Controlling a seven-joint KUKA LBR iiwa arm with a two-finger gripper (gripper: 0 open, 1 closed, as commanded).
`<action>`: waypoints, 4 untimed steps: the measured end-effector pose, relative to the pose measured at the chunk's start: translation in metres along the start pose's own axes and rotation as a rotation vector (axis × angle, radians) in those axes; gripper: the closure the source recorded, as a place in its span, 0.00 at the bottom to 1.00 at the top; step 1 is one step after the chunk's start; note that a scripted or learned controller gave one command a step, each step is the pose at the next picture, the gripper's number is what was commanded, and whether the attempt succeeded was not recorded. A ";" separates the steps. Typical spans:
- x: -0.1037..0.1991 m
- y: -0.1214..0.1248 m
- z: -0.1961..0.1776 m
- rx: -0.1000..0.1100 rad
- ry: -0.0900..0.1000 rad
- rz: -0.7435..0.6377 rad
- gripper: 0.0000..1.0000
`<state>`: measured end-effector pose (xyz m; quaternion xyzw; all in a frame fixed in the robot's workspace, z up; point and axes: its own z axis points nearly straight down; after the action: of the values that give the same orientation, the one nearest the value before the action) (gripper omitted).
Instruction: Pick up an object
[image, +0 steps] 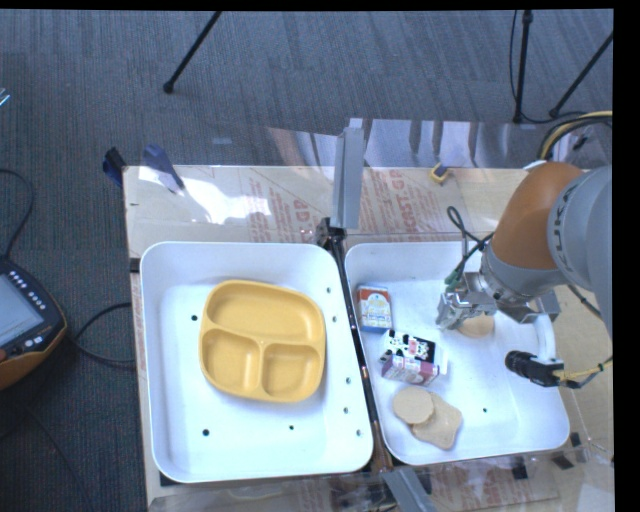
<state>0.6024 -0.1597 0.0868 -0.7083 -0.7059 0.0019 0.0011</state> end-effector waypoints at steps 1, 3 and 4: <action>0.066 0.042 0.000 -0.001 0.004 -0.009 1.00; 0.039 0.042 0.000 -0.002 0.004 -0.009 1.00; 0.082 0.041 0.000 0.000 0.003 -0.007 1.00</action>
<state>0.6437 -0.0780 0.0863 -0.7058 -0.7084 0.0008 0.0023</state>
